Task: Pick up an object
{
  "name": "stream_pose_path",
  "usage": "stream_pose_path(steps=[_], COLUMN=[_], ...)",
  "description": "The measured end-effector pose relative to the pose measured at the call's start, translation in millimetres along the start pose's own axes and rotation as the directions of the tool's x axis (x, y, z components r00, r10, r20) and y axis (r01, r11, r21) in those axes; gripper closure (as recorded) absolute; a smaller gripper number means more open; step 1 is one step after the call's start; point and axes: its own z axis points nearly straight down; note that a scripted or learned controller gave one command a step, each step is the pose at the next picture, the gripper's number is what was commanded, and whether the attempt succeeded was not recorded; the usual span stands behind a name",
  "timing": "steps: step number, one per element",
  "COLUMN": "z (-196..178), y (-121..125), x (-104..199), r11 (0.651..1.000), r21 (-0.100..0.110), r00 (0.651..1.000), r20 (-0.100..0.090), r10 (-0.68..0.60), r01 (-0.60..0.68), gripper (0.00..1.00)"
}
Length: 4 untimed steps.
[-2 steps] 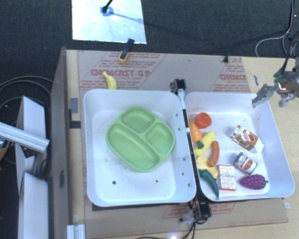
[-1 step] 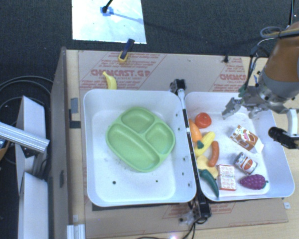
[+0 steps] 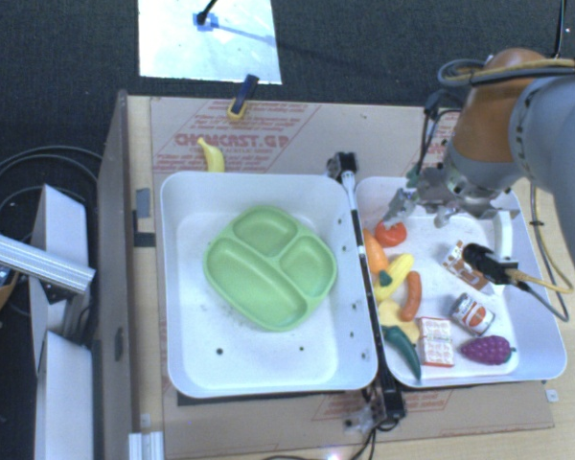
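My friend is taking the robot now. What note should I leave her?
Tool: low over the right bin, at its far left corner, just above the tomato. I can't tell if it grips anything.
Right bin: tomato, carrot, yellow pepper, sausage, green chili, can, grapes, carton.
Left bin: green plate.
Done: nothing lifted.
Left: grab one and lift.

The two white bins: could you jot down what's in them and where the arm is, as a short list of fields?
left bin: a green divided plate
right bin: toy food, among it a tomato, carrot, sausage, green pepper, can, purple grapes
outside the bins: a banana on the cardboard
arm: over the right bin's far end
gripper: just above the tomato; nothing seen between its fingers
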Motion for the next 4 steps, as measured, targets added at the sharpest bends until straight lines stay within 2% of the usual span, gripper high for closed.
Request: stream_pose_path(steps=[1,2,3,4], z=[72,57,58,66], y=[15,17,16,-25], x=[-11,-11,-11,-9], r11=[1.0,1.0,1.0,1.0], r21=[0.001,-0.006,-0.005,-0.011], r00=[1.0,1.0,1.0,1.0], r20=[0.003,0.003,0.003,0.01], r10=[0.005,0.003,0.003,0.013], r01=[-0.005,-0.003,-0.003,-0.013], gripper=[0.0,1.0,0.0,0.0])
